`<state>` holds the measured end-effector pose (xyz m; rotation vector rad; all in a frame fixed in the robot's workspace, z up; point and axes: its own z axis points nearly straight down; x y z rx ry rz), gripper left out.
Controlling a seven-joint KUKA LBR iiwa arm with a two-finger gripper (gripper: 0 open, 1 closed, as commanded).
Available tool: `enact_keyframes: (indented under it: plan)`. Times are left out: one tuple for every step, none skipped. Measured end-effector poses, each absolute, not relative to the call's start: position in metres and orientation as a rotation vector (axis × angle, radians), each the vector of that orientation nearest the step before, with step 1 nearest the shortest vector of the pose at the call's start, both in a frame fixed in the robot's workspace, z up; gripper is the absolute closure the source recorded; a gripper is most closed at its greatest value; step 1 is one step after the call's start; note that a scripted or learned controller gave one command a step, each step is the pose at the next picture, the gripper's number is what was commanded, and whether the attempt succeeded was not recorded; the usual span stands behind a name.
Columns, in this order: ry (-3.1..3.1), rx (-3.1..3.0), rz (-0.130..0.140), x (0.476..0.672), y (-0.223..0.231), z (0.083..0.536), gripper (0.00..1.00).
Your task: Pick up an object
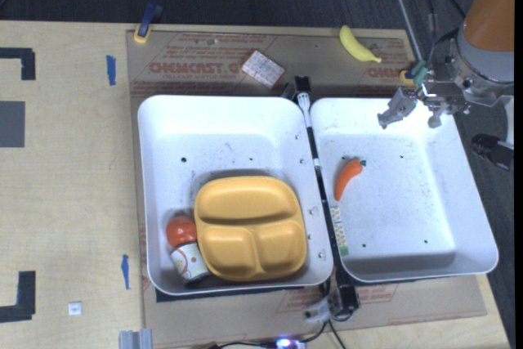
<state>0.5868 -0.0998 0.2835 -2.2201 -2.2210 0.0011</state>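
Note:
An orange carrot (348, 176) with a green tip lies near the left wall of the right bin (409, 253). In the left bin (163, 143) a yellow compartment tray (249, 226) rests upside down, with a red and white ball-like toy (181, 231) and a small white cylinder (189, 261) tucked at its left side. My gripper (406, 105) hangs over the back of the right bin, above and to the right of the carrot, with nothing seen between its fingers.
A yellow banana (359, 45) lies on the cardboard behind the right bin. A small patterned card (261, 68) sits behind the left bin, and a blue and yellow clamp (147, 22) is at the cardboard's back left corner. Cables run past the arm at right.

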Motion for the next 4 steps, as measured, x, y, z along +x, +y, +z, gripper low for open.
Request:
enact_keyframes:
  plan:
    - [-2.220, -2.219, 0.003, 0.627, -0.094, 0.126, 0.00]
    - [-2.222, -2.224, -0.003, 0.579, -0.096, 0.086, 0.00]
    - [-2.223, -2.227, -0.006, 0.580, -0.096, 0.096, 1.00]
    - [-2.222, -2.220, -0.001, 0.521, -0.029, 0.185, 1.00]
